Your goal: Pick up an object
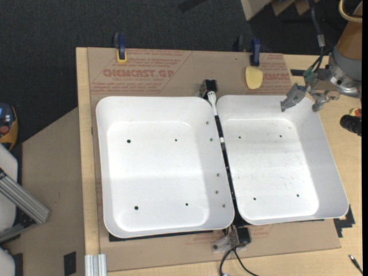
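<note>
Only one loose object: small pale-yellow rounded piece (253, 77), soft-looking, lying on the brown board (172, 68) just behind the right bin (322, 154), below a blue clamp (255, 51). Gripper (305, 99) hovers over that bin's far right corner, grey fingers spread apart, nothing between them. Both bins are glossy white plastic, shallow, with rounded corners; left bin (106, 154) touches the right one. Second blue clamp (119, 42) at board's back edge.

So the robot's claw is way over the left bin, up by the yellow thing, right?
Not quite. The camera view shows the claw over the far right corner of the right bin, not the left bin. The yellow thing does sit nearby, on the board behind the bins.
</note>
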{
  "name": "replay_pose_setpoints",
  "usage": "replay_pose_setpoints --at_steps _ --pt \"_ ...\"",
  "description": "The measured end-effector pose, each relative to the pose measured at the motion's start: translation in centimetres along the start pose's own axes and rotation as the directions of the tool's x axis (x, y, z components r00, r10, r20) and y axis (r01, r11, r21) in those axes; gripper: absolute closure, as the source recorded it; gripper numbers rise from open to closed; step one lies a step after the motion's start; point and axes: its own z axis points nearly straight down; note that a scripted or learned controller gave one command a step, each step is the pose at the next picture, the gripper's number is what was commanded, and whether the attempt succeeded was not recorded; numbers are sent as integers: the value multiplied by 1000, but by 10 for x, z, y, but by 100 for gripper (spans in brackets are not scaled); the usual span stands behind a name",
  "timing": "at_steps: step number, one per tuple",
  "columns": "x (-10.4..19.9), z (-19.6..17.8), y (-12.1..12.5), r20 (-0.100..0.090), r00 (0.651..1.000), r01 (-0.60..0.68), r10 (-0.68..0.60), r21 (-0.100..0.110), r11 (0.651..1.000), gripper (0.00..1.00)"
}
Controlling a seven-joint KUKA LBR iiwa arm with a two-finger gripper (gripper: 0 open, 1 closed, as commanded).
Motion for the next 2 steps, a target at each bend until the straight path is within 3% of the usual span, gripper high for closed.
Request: replay_pose_setpoints --at_steps 1,2 --pt "0 -11 1 2 1000 1 -1 -4 1000 100" --pt "-5 -54 -24 2 1000 -1 1 -6 1000 100"
